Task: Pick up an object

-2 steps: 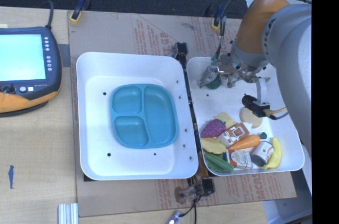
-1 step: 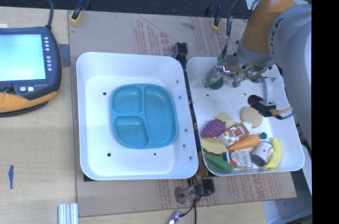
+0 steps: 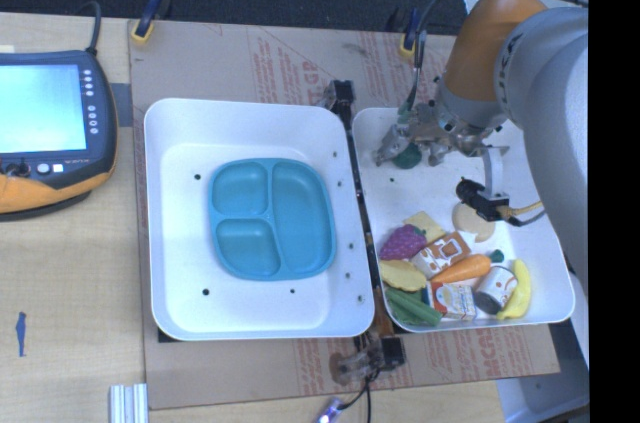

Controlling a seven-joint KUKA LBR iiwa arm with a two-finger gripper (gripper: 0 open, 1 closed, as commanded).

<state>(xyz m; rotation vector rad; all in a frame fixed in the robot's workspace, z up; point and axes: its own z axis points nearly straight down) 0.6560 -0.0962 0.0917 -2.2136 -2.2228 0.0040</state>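
From my remote station, I saw toy food (image 3: pixel 450 276) heaped at the near end of the right bin (image 3: pixel 545 316), beside the blue tray (image 3: pixel 272 217) in the left bin (image 3: pixel 180 291). Farther back, the gripper (image 3: pixel 432 147) hung over bare floor; I couldn't tell its state.

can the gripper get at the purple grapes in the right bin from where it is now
Probably yes. The gripper hangs over the far end of the right bin, and the purple grapes lie uncovered on the pile's near-left edge, nothing above them.
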